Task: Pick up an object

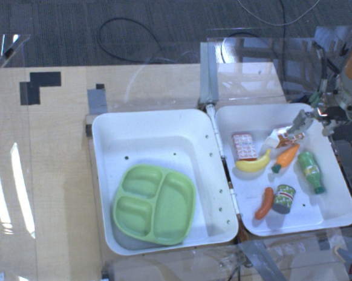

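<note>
The right bin [336, 215] holds several small items: a yellow banana [253, 162], an orange carrot [286, 156], a green bottle [310, 172], a red sausage [264, 202], a green can [283, 198], a red-and-white packet [243, 143] and a white-and-orange wrapper [280, 138]. My gripper [313, 123] hangs over the bin's upper right corner, just right of the wrapper and above the bottle. It is open, one grey finger [300, 121] slanting toward the wrapper, and nothing sits between the fingers.
A green divided plate [155, 203] lies in the left bin [106, 172]. A raised rim [220, 163] separates the two bins. Black cables [125, 32] run across the dark floor behind the bench, and a clear panel [243, 71] stands at the back of the right bin.
</note>
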Available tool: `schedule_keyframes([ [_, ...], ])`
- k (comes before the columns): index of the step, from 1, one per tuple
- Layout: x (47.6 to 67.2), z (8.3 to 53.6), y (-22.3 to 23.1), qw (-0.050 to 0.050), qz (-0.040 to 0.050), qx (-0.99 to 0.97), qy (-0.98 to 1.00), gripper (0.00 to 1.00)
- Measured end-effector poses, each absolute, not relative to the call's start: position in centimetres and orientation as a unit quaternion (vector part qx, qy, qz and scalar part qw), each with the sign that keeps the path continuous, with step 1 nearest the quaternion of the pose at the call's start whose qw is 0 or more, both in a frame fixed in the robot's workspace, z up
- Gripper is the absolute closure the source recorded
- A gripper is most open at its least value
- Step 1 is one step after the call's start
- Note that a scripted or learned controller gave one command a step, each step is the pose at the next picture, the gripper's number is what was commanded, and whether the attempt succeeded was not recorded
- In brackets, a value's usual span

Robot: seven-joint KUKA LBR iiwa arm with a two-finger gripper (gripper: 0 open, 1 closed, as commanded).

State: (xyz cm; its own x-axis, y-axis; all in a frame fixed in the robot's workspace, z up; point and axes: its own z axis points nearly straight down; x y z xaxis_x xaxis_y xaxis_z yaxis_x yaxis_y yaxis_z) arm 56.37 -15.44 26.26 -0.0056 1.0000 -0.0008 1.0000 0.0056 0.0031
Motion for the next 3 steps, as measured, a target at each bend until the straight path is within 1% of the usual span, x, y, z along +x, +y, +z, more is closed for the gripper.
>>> schedule_keyframes([
  [1, 57.3, 10.9, -15.4, 0.007, 0.0053, 0.775, 0.632, 0.0],
  [2, 57.5, 12.1, -15.3, 0.009, 0.0074, 0.774, 0.633, 1.0],
  [3, 57.5, 12.1, -15.3, 0.008, 0.0074, 0.774, 0.633, 0.0],
])
